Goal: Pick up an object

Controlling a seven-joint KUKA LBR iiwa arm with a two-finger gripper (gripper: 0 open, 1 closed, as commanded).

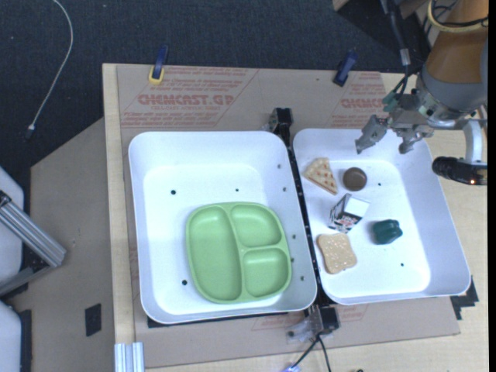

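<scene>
Gripper (387, 138) hangs open and unladen above the right bin's (434, 277) far edge, near brown puck (355, 179) and pizza wedge (322, 175).

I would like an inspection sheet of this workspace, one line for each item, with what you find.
Surface: two white bins, left bin and right bin, on a cardboard sheet.
Job's things: in the right bin, pizza slice, brown round piece, small carton, green pepper, toast slice.
Clutter: green divided plate in the left bin.
Grippers: gripper open, above the right bin's far edge, holding nothing.
Cables: white cable on the floor.
Surroundings: dark carpet.
</scene>
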